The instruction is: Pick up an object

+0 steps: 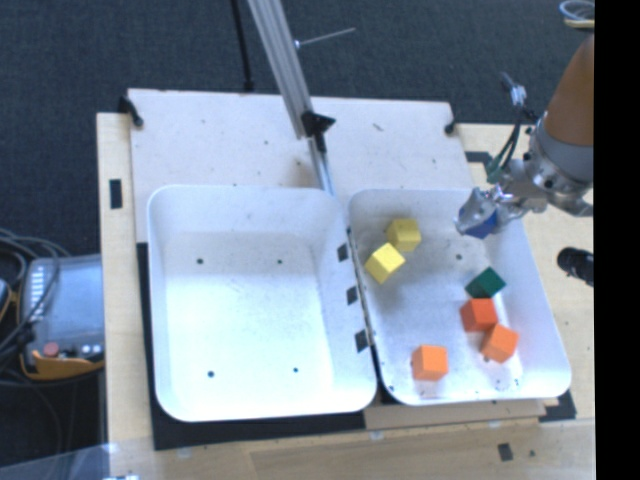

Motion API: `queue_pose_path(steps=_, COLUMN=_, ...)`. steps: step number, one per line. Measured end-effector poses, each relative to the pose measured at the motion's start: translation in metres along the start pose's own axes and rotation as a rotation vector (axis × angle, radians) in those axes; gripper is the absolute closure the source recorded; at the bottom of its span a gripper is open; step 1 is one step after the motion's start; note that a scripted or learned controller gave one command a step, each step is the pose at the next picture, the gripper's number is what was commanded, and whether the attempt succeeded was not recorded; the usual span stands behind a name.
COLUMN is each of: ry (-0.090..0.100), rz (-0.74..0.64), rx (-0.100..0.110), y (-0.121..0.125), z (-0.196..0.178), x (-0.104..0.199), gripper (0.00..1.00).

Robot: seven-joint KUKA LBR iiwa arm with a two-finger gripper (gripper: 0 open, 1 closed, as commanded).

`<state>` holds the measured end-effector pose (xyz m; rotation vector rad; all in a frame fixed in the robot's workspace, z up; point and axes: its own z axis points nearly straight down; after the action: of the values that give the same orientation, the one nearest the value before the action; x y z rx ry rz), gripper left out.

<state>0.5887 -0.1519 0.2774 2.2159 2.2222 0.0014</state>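
My gripper hangs over the back right part of the right bin, reaching in from the right. A small blue block shows between its fingers, lifted off the bin floor. On the floor of that bin lie two yellow blocks near the left wall. A green block sits toward the right, with three orange blocks in front of it.
The left bin stands beside the right one, sharing a divider. A slanted metal pole runs from the top of the view down to the bins' back edge. A grey device with cables sits off the bench at left.
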Motion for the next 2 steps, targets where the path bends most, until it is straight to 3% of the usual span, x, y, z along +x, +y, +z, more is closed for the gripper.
queue_pose_path(steps=2, ry=0.002, rz=-0.004, rx=0.002, y=0.016, z=0.013, x=0.099, gripper=1.00)
